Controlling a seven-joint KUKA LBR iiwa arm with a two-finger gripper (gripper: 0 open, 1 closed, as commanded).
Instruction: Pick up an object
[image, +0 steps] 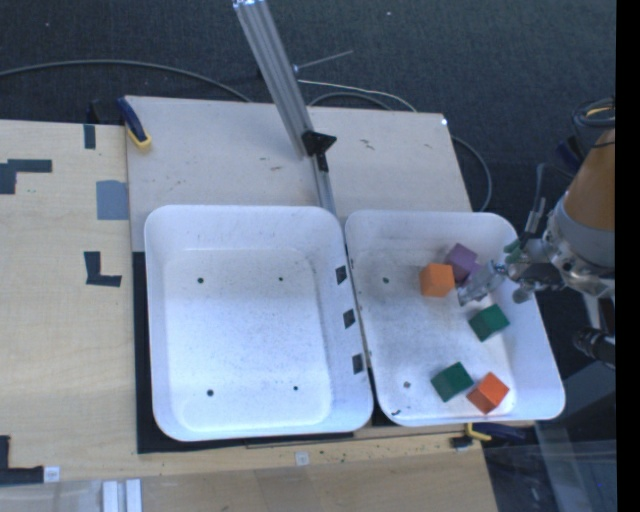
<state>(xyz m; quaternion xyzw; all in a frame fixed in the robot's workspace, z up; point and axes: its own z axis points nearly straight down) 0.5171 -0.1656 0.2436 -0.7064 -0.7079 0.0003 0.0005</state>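
While the jaws (497, 283) hang, state unclear, 5 blocks lie below: purple block (461, 259), orange, 2 green, red-orange.

Wooden bench (60, 330) bearing two white bins: left bin (160, 300) at 9 o'clock, right bin (400, 240) at 3 o'clock, rims touching.

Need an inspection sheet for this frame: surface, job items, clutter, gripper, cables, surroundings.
Surface: bench bears left bin and right bin, side by side.
Job items: in right bin, orange cube touching purple cube; green block; second green block beside orange-red block.
Clutter: blue-yellow clamp at board corner; tape marks on bench.
Gripper: gripper low over right bin, by the purple cube; finger state unclear.
Cables: cables on the dark floor behind.
Surroundings: slanted metal rail.
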